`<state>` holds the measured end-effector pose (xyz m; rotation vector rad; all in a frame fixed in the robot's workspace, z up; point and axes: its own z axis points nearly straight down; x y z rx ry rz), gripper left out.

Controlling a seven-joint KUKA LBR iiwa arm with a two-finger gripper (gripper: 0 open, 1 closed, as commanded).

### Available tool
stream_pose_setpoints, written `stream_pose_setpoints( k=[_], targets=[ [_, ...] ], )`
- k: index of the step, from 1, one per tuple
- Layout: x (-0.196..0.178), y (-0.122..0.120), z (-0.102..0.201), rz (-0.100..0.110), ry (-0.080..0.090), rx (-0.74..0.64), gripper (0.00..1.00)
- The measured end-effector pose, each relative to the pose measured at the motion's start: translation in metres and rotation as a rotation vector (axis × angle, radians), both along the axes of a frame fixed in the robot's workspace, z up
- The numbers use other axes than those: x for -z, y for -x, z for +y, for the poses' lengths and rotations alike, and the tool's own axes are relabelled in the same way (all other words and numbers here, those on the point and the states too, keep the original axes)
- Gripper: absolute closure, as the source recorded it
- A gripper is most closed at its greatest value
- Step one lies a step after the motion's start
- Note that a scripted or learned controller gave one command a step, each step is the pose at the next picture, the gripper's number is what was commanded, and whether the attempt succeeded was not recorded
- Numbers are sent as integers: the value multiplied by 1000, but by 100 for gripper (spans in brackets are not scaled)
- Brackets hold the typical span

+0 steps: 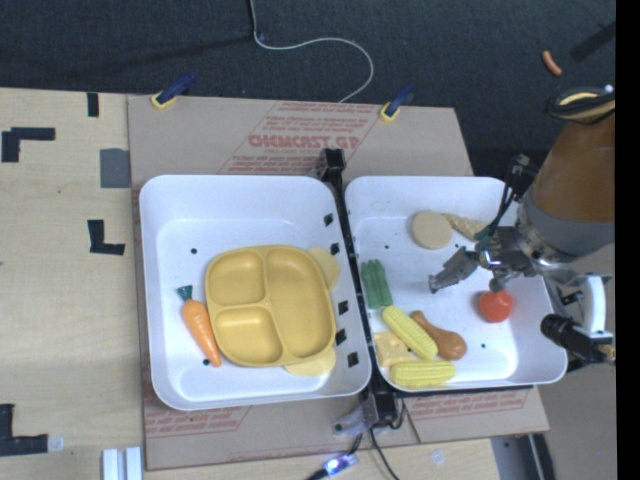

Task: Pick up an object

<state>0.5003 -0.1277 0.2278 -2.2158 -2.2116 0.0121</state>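
Observation:
My gripper [468,280] hangs over the right bin [400,200], right of its middle, and is open with nothing between its fingers. One dark finger [445,276] points down-left and the other stands just above a red tomato [494,306]. A round beige bun [432,230] and a pale wedge [466,226] lie behind the gripper. Toward the front are a green pod [377,284], two corn cobs [410,332] [421,373], a brown drumstick [443,340] and a pale yellow chunk [387,349].
The left bin [160,218] holds a yellow divided plate [270,303], with an orange carrot [200,331] beside its left edge and a pale yellow piece [312,364] under its front right. Black clips [332,163] join the two bins.

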Motion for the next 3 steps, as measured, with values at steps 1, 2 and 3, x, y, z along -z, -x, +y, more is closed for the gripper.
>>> stream_pose_setpoints(
  k=[1,2,3],
  targets=[
    [-5,-2,0,-11,2,-3,0],
    [55,6,7,-4,0,-3,0],
    [99,9,10,-6,0,-3,0]
  ],
)
